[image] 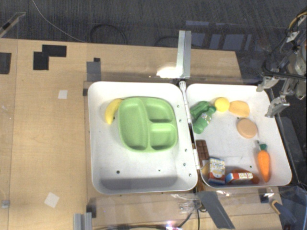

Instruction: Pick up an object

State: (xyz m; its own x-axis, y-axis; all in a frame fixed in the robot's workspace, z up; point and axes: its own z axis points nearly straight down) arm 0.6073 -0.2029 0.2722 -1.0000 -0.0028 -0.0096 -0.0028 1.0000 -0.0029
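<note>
Up at the right bin's (283,143) far corner, the fingers (274,96) hang spread, gripping nothing; orange bun (239,108) lies just left; arm cropped.

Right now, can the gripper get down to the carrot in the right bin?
Probably yes. The gripper sits at the right bin's upper right rim, and the carrot lies uncovered along the same side, with bare floor between them.
</note>
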